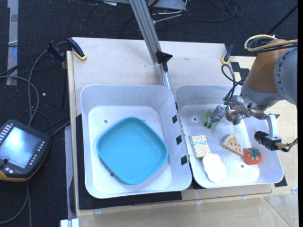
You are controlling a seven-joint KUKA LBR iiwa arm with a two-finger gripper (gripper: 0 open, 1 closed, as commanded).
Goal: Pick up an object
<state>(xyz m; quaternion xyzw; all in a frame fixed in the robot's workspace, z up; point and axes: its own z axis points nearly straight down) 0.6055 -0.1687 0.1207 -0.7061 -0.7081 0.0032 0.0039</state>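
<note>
While a small green object (208, 118) lies near the back of the right bin (199, 96), the gripper (218, 114) sits just beside it, finger position impossible to tell. Nearby lie a checkered block (200, 146), white piece (214, 167), wedge (233, 144) and tomato (253, 156); a blue tray (132, 149) fills the left bin (90, 103).

The table (118, 56) carries two shallow white bins side by side. The left bin (90, 108) contains a blue tray (131, 149). The right bin (189, 100) contains a small green object (208, 118), a checkered block (200, 146), a white oval piece (215, 168), a tan wedge (232, 144) and a red, tomato-like object (253, 156). The arm enters from the right; its end effector (218, 115) sits over the right bin, just beside the green object. Contact cannot be determined.
</note>
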